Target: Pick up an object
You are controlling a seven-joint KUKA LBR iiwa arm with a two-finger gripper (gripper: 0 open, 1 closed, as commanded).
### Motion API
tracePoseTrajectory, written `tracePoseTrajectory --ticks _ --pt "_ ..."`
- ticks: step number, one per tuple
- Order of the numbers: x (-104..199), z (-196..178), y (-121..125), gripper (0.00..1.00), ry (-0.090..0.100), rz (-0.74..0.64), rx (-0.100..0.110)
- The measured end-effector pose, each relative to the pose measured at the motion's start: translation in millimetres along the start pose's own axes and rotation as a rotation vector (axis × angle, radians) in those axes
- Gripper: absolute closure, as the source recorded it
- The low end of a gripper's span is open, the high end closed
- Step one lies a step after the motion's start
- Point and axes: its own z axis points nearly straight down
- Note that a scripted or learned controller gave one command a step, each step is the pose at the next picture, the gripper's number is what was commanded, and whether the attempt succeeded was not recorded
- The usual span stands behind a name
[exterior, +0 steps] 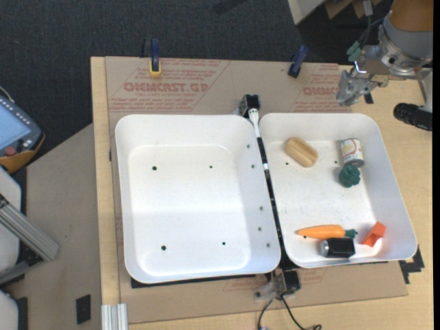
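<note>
My gripper (349, 89) hangs above the far rim of the right bin (395, 198), over the cardboard, with nothing visibly in it. Inside that bin lie a tan oval bread roll (301, 151) at the far left and a small can (351, 151) on its side at the far right. A green lump (350, 176) sits just in front of the can. Along the near edge are an orange carrot (322, 232), a black object with a silver end (337, 247), and an orange-red block (373, 234).
The left bin (130, 184) sits beside the right one on a cardboard sheet (206, 81). Clamps (155, 55) hold the sheet's far edge. A black bar (260, 150) runs between the bins.
</note>
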Motion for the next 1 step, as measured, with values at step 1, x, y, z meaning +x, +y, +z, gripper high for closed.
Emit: tracePoseTrajectory --ticks 1 --pt "61.8 3.4 0.5 1.0 0.001 -0.003 -0.001"
